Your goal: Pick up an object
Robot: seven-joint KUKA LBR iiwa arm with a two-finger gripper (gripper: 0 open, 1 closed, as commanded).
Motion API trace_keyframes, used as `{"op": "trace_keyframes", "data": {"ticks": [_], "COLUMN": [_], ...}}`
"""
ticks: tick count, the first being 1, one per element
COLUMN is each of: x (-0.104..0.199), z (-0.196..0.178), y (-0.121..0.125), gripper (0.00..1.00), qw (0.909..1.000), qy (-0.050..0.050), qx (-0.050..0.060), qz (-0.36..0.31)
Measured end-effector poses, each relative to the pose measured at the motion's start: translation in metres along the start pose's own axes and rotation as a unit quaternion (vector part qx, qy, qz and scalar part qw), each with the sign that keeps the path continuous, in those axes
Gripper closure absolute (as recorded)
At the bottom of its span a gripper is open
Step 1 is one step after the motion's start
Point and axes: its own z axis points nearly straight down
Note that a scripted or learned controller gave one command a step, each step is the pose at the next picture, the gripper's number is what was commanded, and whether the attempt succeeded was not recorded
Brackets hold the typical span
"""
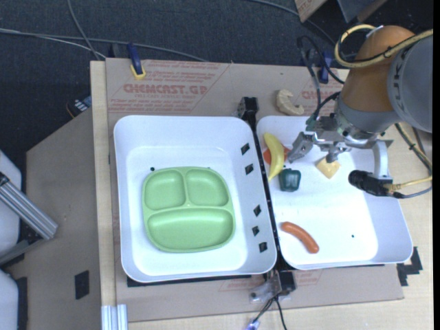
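From above, the desk (172, 91) carries 2 shallow white bins side by side. The left bin (130, 184) holds a green divided plate (188, 207) with 3 compartments, lying flat near its middle. The right bin (385, 232) holds the loose things: a banana (276, 154) along its left wall, a bit of something red (266, 155) just beside it, a dark green pepper (290, 179) touching or nearly touching the banana's lower end, a pale yellow wedge (329, 168) further right, and a sausage (300, 236) well apart toward the near edge.

The arm (375, 81) reaches in from the right, and the gripper (313, 148) sits low over the upper part of the right bin. Its fingers (297, 148) stand apart, 1 angled down toward the banana and pepper, the other near the yellow wedge. Nothing lies between them that I can see.

A tan curved piece (289, 102) rests on the desk outside the bins, behind the right one.

By my reckoning the pick is not yet made: every object rests on the bin floor. What is left is to settle on 1 item, close on it, and lift. The pepper or the wedge look nearest to hand, though I cannot say which is meant.
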Motion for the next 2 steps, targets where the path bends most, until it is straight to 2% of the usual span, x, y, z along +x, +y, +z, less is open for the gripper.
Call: {"op": "trace_keyframes", "data": {"ticks": [2], "x": [0.001], "z": [0.071], "y": [0.003], "gripper": [0.00], "qw": [1.0000], "qy": [-0.001], "qx": [-0.002], "qz": [0.000]}}
